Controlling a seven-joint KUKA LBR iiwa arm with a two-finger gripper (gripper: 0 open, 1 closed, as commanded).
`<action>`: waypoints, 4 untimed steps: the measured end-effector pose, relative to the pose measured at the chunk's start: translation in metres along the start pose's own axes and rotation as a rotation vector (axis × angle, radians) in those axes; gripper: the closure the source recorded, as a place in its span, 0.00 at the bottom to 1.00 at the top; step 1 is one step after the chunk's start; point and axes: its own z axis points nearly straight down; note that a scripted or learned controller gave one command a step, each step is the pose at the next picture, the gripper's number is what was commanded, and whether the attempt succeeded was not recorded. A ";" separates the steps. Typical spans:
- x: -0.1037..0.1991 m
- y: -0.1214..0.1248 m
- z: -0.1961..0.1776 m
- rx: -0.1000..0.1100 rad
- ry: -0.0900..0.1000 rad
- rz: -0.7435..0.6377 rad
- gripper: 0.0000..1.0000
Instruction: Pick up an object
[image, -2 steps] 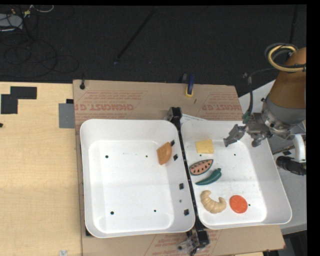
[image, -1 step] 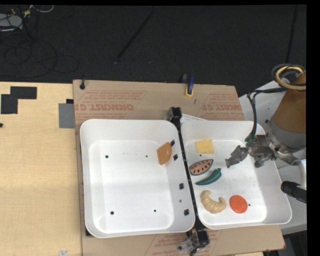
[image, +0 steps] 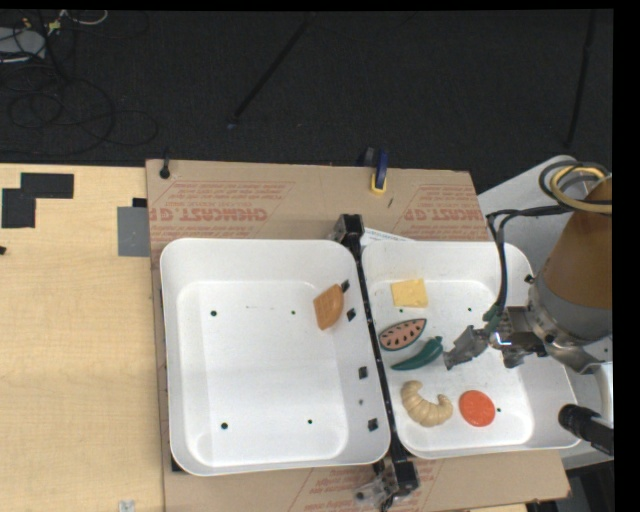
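The right bin (image: 520, 432) holds a yellow cheese slice (image: 408, 293), a watermelon slice (image: 402, 333), a green pepper (image: 421, 354), a cream croissant (image: 427, 405) and an orange-red disc (image: 477, 408). An orange bread-like piece (image: 328, 306) leans at the right wall of the left bin (image: 190, 420). My gripper (image: 466, 348) hangs over the middle of the right bin, just right of the green pepper and above the red disc. Nothing shows between its fingers.
The arm's grey and orange body (image: 585, 270) covers the right bin's right side. A black divider bar (image: 365, 340) runs between the bins. A blue and yellow clamp (image: 378, 170) stands at the cardboard's far edge. Wooden bench lies to the left.
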 end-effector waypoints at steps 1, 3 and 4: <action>-0.002 0.002 -0.009 0.000 0.000 0.002 1.00; 0.101 0.007 -0.203 -0.006 -0.003 -0.003 1.00; 0.111 0.001 -0.037 0.009 -0.003 0.001 1.00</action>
